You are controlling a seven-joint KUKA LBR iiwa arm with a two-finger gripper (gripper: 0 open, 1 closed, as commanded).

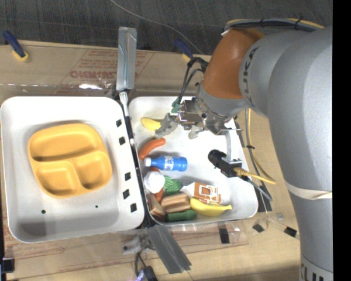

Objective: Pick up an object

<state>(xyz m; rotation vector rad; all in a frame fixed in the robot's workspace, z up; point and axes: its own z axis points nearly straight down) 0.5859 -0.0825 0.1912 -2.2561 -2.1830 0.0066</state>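
Two white bins [23,227]: yellow tray [69,158] left, toy food [178,202] right.

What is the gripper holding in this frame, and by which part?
Nothing visible: the gripper hangs over the right bin near the yellow piece, with nothing between its fingers.

Both bins [23,227] are smooth white plastic, slightly glossy. The yellow tray [70,160] is matt plastic. The arm [292,81] has a smooth grey satin shell.
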